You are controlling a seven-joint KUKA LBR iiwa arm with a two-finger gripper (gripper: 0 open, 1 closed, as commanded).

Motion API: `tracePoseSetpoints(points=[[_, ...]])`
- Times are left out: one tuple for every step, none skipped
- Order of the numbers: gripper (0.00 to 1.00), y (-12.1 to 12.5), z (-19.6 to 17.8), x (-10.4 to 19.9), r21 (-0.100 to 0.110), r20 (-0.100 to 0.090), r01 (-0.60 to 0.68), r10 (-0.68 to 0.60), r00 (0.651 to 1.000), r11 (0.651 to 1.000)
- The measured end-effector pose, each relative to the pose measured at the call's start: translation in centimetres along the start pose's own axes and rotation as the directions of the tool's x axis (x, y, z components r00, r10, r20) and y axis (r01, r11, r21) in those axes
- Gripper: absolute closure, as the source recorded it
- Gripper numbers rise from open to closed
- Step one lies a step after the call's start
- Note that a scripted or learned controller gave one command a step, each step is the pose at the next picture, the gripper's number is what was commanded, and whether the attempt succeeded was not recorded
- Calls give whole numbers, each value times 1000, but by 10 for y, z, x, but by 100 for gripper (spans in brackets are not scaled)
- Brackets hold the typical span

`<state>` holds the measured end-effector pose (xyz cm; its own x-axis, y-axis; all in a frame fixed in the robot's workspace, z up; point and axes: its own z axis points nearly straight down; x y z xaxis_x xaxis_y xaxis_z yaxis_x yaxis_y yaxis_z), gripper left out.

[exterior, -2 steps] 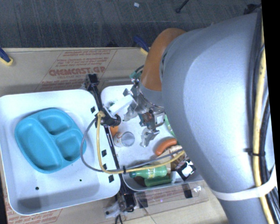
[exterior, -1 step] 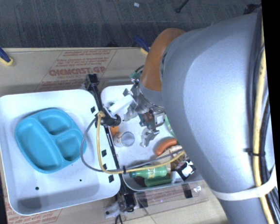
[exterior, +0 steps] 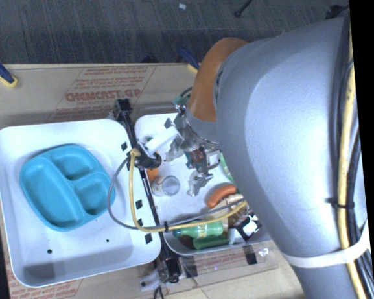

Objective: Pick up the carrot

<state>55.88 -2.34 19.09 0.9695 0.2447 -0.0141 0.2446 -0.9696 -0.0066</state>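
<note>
Hanging over the right bin [exterior: 147,125], the gripper [exterior: 199,177] is pointing down; whether its fingers are spread or pressed together cannot be told. Just to its right and slightly nearer the camera, the orange carrot [exterior: 219,193] is lying on the bin floor, apart from the gripper. Well to its left, a blue divided tray [exterior: 65,185] is resting in the left bin [exterior: 28,270].

Cardboard-topped bench [exterior: 32,87] bearing two white bins [exterior: 10,213] side by side
</note>
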Motion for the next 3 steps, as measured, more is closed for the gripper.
tracePoseSetpoints(points=[[0, 0, 0, 0, 0, 0, 0, 0, 1000, 1000], [0, 0, 0, 0, 0, 0, 0, 0, 1000, 1000], [0, 0, 0, 0, 0, 0, 0, 0, 1000, 1000]])
